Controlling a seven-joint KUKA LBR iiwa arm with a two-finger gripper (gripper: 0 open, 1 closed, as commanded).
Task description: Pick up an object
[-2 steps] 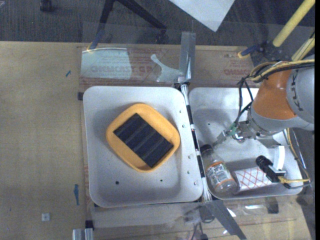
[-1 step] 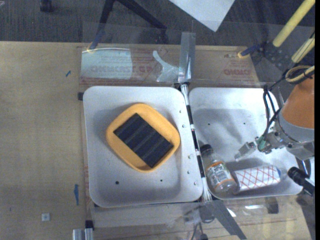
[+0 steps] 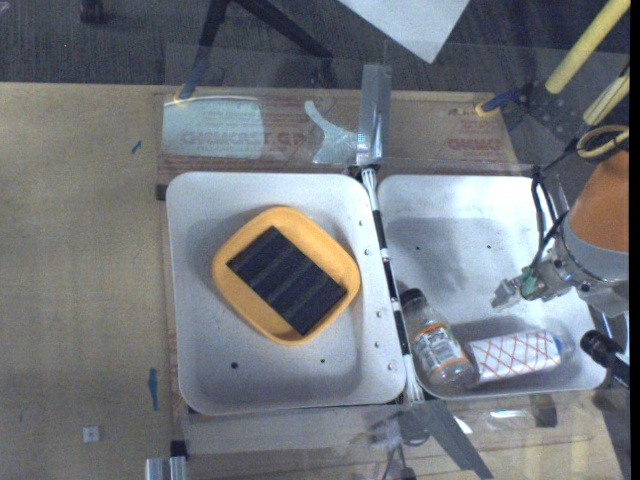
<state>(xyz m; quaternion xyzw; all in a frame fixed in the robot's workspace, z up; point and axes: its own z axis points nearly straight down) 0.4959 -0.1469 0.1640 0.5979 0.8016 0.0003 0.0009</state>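
Reaching in from the right, the grey arm (image 3: 600,230) with its orange band hangs over the right bin (image 3: 450,208). The gripper (image 3: 520,288) is low above the white floor of this bin, and nothing is between its fingers; how wide the claw stands I cannot tell, because it is small and blurred.

Near the front wall of the right bin lie two things. A small clear bottle (image 3: 436,343) with a dark cap lies on its side close to the divider. Just beside it, on the right, lies a white packet (image 3: 515,353) with a red crossed pattern. Both are apart from the gripper.

A yellow dish (image 3: 285,271) with a dark ribbed top rests in the left bin (image 3: 200,348).
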